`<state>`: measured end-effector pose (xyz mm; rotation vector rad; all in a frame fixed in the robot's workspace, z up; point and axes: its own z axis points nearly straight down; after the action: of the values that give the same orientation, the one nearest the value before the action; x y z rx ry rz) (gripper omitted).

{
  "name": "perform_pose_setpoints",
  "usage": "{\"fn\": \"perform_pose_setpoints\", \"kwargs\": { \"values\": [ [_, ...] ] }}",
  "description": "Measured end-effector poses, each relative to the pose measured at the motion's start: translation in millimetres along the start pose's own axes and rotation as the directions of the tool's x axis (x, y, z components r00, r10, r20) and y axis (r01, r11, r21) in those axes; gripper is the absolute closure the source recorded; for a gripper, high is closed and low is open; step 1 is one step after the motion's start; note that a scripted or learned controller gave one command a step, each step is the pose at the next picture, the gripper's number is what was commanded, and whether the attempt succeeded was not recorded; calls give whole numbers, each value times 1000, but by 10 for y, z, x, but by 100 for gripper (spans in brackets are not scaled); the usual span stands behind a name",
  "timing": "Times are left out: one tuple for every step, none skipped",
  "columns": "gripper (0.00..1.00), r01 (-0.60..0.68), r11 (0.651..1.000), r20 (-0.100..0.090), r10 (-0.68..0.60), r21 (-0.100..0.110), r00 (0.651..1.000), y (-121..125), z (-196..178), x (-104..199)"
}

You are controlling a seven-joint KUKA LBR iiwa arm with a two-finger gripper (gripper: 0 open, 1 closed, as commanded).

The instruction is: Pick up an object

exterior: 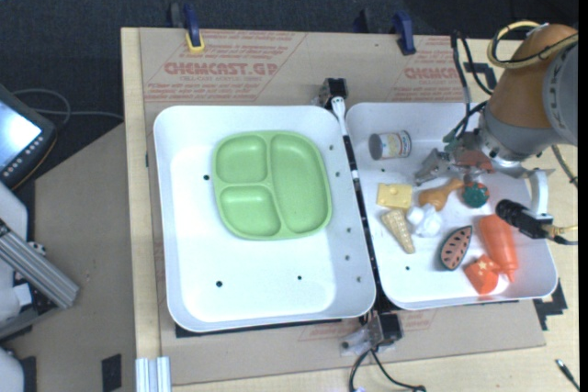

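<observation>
A pale wooden worktop [138,197] covered with printed brown board carries two shallow white plastic bins side by side, seen from above at a slant. In the left white bin [184,225], a light green three-compartment plastic plate [273,184] lies flat toward the far half, its two smaller sections on the left and one long section on the right. Two blue clamps [192,25] grip the worktop's far edge. The right white bin [404,289] holds a cluster of small toy items: a short cylindrical can with a pale label [390,145] lies on its side near the far left corner; nearer the camera sit a yellow wedge of toy cheese [395,196], a tan ridged cone-shaped piece [398,229] and a small white lumpy object [424,218], close together. An orange-brown elongated toy [444,192] lies just beside the cheese, with a small teal round item [475,194] to its right. Toward the near right corner rest a dark brown oval slice with a reddish face [454,248], a long orange carrot-like toy [502,243] and a smaller red-orange piece [482,275]. The grey arm with its orange band [533,78] reaches in from the right, its end effector [443,159] low over the far side of this bin, just above the orange-brown toy; its metal fingers [428,167] appear spread apart, with nothing seen between them.
</observation>
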<state>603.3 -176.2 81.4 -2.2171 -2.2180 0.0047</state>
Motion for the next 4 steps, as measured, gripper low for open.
{"fn": "perform_pose_setpoints", "kwargs": {
  "values": [
    [100,-1,1000,3,1,-8,1000,19,-146,-6],
    [100,1,1000,4,-1,-12,1000,52,-700,94],
    [100,1,1000,4,-1,-13,1000,57,-1294,182],
    [100,1,1000,3,-1,-11,1000,65,-1447,183]
  ]
}}
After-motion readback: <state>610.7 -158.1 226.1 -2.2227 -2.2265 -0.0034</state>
